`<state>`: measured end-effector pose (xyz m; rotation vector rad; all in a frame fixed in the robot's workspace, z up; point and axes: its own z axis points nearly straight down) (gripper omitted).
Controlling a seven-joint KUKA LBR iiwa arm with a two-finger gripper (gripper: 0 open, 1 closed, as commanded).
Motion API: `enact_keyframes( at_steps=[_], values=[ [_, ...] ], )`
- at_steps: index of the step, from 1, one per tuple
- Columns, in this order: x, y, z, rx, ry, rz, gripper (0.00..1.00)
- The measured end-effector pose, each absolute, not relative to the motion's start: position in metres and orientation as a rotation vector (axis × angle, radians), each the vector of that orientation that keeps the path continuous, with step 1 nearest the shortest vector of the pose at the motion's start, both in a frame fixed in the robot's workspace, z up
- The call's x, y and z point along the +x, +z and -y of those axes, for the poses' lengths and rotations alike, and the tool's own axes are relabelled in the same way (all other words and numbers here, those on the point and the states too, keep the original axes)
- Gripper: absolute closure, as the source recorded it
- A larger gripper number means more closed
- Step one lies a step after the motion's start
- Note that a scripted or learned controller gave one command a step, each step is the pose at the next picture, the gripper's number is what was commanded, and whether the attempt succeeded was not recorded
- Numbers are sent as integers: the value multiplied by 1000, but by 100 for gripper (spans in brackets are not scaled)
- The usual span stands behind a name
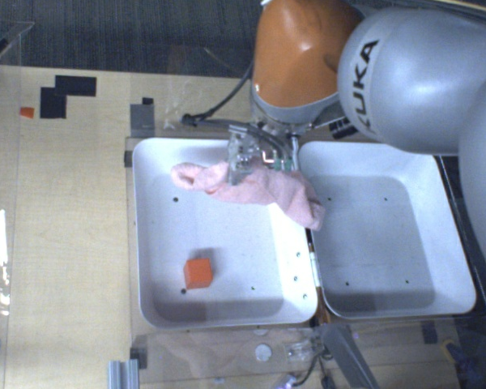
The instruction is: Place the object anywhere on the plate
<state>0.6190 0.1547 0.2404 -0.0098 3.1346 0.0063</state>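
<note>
Currently | pink cloth [267,191]: draped directly under end effector [255,156], trailing both sides | grip state: cannot tell | handling: soft, light, limp; pinch a bunched fold | orange block [198,273]: well below-left.

Pink cloth [255,189]; orange block [198,273]; white bins [146,217].

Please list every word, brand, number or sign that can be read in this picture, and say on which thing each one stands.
"KUKA": black letters on the grey housing of the arm, running top to bottom, its top partly cut off by the orange band.

The black blocks and the small orange square on the bench are plain shapes without letters.

The left bin, right bin, pink cloth and orange block bear no readable text.
</note>
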Motion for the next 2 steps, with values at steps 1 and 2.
enact_keyframes(
  at_steps=[1, 2],
  values=[
    [628, 225, -205, -9, 7, -3135, 100],
    [629, 225, -205, -8, 7, -3135, 0]
  ],
)
